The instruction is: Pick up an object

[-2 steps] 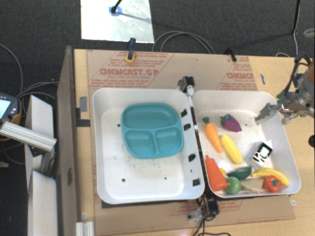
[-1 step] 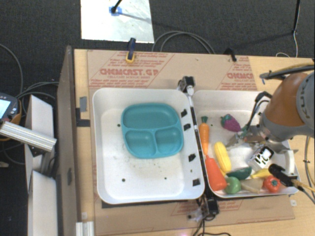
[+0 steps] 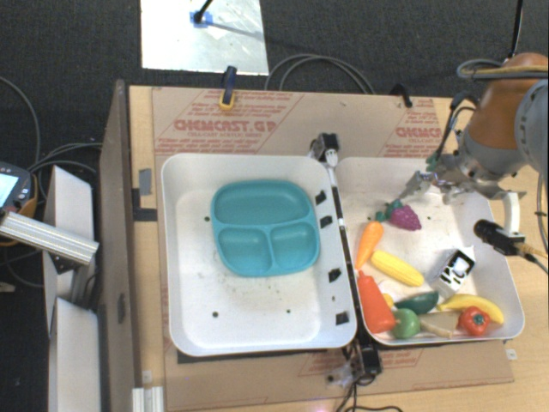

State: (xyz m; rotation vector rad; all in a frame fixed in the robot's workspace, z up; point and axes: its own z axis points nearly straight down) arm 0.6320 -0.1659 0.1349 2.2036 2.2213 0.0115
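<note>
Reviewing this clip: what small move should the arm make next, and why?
Probably lower the gripper a little toward the purple toy just below-left of it in the right bin. The gripper hangs above the bin's upper part, and that toy lies closest, apart from the others.

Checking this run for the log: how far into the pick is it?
Done: the arm has reached over the right bin. In hand: nothing visibly; the gripper hangs near the bin's back edge, beside the purple toy. Left: grasping and lifting; carrot, corn and the rest lie in the bin.
</note>
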